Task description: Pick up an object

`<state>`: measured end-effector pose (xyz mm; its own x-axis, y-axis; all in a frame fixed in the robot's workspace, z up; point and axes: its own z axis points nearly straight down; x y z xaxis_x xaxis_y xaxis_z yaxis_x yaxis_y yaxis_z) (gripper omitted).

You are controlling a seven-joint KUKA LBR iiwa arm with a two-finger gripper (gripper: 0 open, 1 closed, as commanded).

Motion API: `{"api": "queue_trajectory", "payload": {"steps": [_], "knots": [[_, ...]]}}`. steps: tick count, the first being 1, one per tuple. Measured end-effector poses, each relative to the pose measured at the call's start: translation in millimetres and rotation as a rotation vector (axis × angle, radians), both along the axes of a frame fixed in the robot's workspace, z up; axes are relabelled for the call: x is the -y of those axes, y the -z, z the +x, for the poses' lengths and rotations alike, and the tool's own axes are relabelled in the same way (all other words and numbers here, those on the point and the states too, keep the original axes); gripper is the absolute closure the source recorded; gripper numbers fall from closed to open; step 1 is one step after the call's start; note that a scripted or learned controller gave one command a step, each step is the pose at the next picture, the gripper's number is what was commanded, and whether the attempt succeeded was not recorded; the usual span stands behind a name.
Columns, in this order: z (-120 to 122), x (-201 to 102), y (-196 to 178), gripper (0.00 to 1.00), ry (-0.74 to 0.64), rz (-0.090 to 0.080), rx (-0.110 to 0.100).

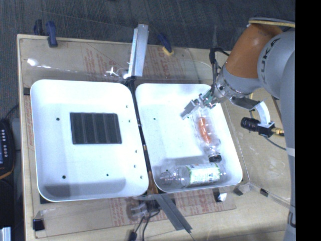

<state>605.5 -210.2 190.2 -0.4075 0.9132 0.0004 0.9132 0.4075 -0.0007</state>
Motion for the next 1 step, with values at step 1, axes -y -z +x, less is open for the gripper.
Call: {"api": "queue_trajectory", "payload": {"steps": [1], "knots": [[0.0, -0.1, 0.1, 0.00, 0.000, 0.000, 0.000]]}}
